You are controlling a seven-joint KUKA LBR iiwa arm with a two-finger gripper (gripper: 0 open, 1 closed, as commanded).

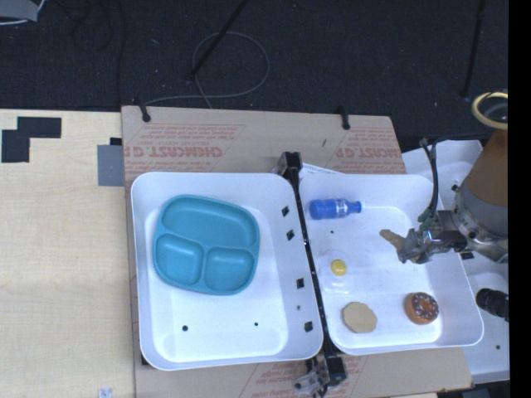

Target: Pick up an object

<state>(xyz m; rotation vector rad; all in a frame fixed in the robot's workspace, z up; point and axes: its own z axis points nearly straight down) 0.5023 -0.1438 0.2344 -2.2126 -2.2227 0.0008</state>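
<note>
The gripper sits over the right bin, low above the floor of that bin, with the arm entering from the right edge of the view. Its two fingers point left and stand slightly apart; nothing is seen between them.

Objects in the right bin, relative to the gripper:
- Yellow ball: left of the gripper and slightly toward the camera, near but not touching.
- Bottle: blue, with a white cap end, lying on its side; left of the gripper and farther from the camera. No label text can be read on it.
- Doughnut: brown with sprinkles, on the camera side of the gripper, just to the right.
- Cookie: tan and round, on the camera side of the gripper, to the left, beside the doughnut but apart from it.

The left bin lies well to the left of the gripper and holds a blue tray with three compartments.

Both bins rest on a cardboard sheet. It carries red print, seen reversed, which cannot be read with confidence
</note>
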